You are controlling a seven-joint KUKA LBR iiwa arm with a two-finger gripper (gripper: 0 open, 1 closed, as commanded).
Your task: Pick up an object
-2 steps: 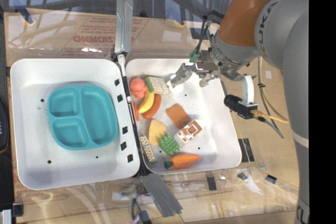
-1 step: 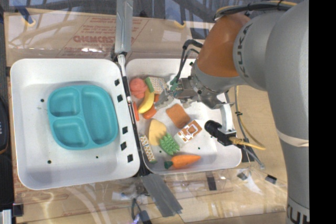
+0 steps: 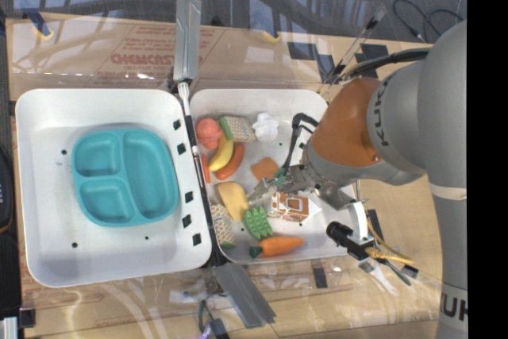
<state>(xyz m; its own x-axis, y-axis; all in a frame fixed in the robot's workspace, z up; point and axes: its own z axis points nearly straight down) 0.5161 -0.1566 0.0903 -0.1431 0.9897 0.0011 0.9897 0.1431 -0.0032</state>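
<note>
— Looming closest to us was the grey arm [image 3: 432, 115], reaching over the right bin [image 3: 317, 103]. How far had we got?

— Not far, we judged. We had the gripper [image 3: 279, 188] low among the toys, but we could not tell how its fingers stood, and we saw nothing lifted.

— And the left bin [image 3: 40, 171]?

— It bore a teal divided tray [image 3: 123, 175]. Our candidates lay in the right bin: a carrot [image 3: 278, 246], a banana [image 3: 222, 153], a small printed box [image 3: 290, 207] just beside the gripper. Grasp and lift remained.
</note>
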